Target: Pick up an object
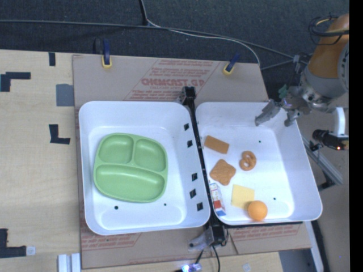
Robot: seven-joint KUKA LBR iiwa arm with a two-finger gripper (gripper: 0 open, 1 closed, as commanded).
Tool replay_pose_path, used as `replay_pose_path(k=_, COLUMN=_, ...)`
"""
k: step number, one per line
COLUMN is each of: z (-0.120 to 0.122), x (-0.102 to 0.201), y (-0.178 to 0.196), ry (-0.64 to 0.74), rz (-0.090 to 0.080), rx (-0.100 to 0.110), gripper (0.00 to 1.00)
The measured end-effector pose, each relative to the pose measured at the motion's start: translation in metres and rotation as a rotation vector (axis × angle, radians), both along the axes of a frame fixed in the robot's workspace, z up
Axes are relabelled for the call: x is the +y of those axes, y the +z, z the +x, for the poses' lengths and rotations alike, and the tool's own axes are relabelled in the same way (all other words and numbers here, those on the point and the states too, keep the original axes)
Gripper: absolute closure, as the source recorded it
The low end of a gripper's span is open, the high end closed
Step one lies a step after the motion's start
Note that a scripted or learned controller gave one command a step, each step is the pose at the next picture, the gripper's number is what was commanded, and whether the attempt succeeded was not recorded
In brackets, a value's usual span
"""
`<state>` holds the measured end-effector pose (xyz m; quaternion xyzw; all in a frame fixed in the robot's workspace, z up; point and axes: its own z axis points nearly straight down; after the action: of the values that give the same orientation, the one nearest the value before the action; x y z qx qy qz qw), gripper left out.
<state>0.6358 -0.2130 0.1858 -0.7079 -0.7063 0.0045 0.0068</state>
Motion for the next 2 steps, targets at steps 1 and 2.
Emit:
replay_pose_path(k=1, z=0.004, x=0.001, y=0.010, ry=0.004, rz=-0.003, rx=-0.015, gripper=0.00)
replay_pose_path(k=2, z=0.007, x=0.003, y=-0.033, ry=0.005, rz=-0.005, rx=-0.013, gripper=0.00)
